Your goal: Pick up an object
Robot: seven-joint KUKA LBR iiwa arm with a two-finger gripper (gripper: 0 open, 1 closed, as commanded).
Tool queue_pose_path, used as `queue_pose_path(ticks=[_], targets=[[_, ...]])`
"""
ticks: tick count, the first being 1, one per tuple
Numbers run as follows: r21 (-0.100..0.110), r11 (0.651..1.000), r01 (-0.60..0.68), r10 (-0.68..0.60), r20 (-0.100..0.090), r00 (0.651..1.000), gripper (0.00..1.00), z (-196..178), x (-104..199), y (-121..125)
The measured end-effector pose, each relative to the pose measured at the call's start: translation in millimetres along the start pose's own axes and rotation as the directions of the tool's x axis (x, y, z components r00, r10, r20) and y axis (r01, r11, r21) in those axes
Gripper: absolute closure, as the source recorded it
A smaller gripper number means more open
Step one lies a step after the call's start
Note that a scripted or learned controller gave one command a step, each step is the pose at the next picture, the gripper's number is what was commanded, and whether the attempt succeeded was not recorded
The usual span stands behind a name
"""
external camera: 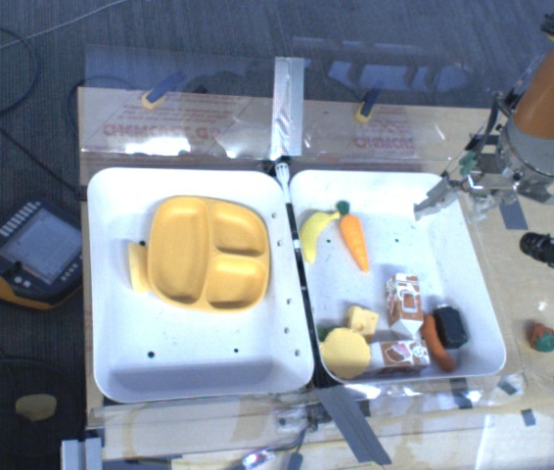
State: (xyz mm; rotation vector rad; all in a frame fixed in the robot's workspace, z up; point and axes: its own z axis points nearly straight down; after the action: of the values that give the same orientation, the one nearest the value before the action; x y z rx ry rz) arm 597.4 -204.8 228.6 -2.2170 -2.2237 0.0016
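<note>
Now my end effector (437, 196) hovers open and empty above the right bin's (481, 272) upper right edge; I'd descend on the carrot (354, 240) lying apart mid-bin, fingers straddling its width.

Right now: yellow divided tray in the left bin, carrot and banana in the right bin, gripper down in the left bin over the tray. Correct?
Not quite. The gripper is at the upper right edge of the right bin, not in the left bin over the tray. The rest holds: the camera view shows the yellow divided tray in the left bin, and the carrot and banana in the right bin.
</note>
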Motion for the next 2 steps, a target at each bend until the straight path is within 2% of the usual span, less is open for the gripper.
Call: queue_pose_path(ticks=[1,2], targets=[[0.002,0.966,-0.258,0.258,-0.001,0.966,0.00,65.4,-5.6,-21.4],[-0.012,0.999,-0.052,0.052,0.005,0.999,0.00,138.7,44.8,-54.1]])
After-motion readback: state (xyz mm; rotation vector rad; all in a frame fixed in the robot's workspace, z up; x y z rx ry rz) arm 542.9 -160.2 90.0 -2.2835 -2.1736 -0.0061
